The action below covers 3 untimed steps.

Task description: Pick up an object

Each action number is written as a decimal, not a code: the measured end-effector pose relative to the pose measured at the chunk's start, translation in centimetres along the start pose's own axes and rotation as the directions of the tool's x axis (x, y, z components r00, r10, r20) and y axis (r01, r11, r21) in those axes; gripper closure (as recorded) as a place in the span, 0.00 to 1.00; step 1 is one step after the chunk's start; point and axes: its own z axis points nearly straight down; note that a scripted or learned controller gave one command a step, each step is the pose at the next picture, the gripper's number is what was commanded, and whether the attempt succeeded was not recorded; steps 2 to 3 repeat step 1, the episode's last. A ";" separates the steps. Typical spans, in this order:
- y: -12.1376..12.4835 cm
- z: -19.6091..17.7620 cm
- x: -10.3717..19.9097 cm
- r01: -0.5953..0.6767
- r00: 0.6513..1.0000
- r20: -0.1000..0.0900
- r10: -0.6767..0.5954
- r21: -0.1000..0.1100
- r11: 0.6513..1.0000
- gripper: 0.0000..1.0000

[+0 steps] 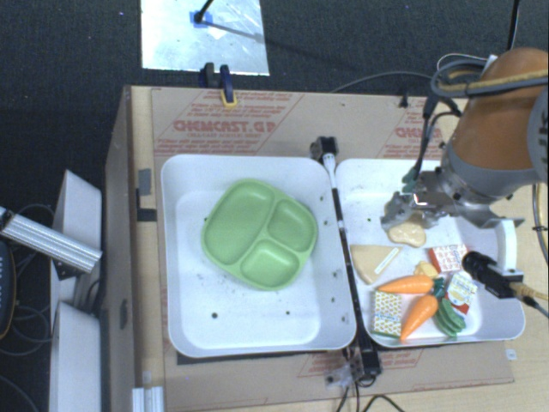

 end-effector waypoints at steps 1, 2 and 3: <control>1.1 -0.3 -6.5 -0.003 1.000 0.002 0.003 0.000 1.000 1.00; 1.1 -0.3 -6.5 -0.003 1.000 0.002 0.003 0.000 1.000 1.00; 1.1 -0.3 -6.5 -0.003 1.000 0.002 0.003 0.000 1.000 1.00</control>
